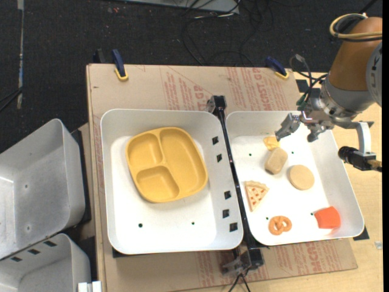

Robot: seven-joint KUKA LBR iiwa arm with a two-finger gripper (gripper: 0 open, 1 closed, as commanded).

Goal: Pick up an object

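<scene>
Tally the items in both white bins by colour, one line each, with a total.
Yellow: 2, the yellow divided plastic plate and the small yellow piece
Tan: 2, the tan bread-like block and the round tan cookie
Orange: 3, the pizza slice toy, the pretzel toy, the orange-red block
Total: 7

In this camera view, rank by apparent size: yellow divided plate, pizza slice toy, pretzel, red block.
1. Yellow divided plate, by far the largest.
2. Pizza slice toy.
3. Pretzel and red block look too alike to rank.
</scene>
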